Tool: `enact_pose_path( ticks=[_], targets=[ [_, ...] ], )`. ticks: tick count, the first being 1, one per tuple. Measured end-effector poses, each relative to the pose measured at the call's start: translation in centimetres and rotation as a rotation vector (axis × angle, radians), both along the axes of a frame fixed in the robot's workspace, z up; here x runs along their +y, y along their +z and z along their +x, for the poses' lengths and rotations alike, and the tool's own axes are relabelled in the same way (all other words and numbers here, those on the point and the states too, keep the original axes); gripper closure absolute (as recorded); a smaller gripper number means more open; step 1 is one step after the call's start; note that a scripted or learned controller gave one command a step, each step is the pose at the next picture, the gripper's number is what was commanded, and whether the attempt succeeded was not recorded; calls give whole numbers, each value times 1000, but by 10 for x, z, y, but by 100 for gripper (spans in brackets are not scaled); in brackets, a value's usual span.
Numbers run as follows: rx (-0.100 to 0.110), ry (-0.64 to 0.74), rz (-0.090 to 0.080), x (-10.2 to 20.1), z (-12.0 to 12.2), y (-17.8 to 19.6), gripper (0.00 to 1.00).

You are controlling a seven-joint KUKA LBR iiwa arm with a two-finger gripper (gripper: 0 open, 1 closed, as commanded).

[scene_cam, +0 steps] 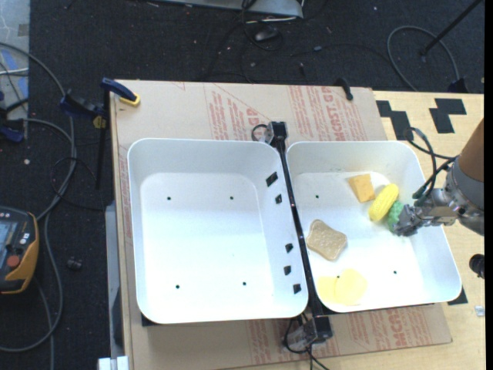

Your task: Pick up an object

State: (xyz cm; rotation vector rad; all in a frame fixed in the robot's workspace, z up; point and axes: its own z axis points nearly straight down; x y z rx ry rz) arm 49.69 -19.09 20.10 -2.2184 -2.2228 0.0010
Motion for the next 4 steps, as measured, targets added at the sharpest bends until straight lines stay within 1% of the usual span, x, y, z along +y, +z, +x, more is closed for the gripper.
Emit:
enact_pose_path(
  ticks=[1,2,3,4],
  targets=[
    [0,7,1,65,13,-3,100],
    [0,0,0,42,0,1,100],
    [0,1,0,27,0,0,100],
    [-1,1,-1,6,0,10,100]
  ],
)
